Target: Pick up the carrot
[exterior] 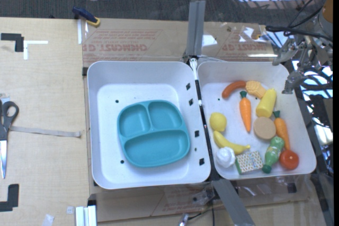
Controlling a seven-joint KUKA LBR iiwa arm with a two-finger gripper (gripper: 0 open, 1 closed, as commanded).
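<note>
Two shallow white bins are sitting side by side on the table (42,87). The left bin (100,129) is holding a teal divided plate (153,134). The right bin (212,87) is holding toy foods. The carrot (245,112) is lying near the middle of this bin, green top pointing toward the far wall and tip pointing toward the near edge. A sausage (233,88) is lying just beyond its top, a lemon (217,122) is sitting to its left, and a yellow pepper (266,102) is resting to its right. A tan disc (264,128) is lying near the carrot's tip, with a second, smaller carrot (281,131) just beside that disc. A banana (229,142), a green bottle (272,153) and a tomato (289,160) are lying nearer the front wall. The gripper (292,69) is hanging over the far right corner of the right bin, well apart from the carrot; whether its fingers are spread or pressed together cannot be told. Scissors (5,129) are lying at the table's left edge.
</note>
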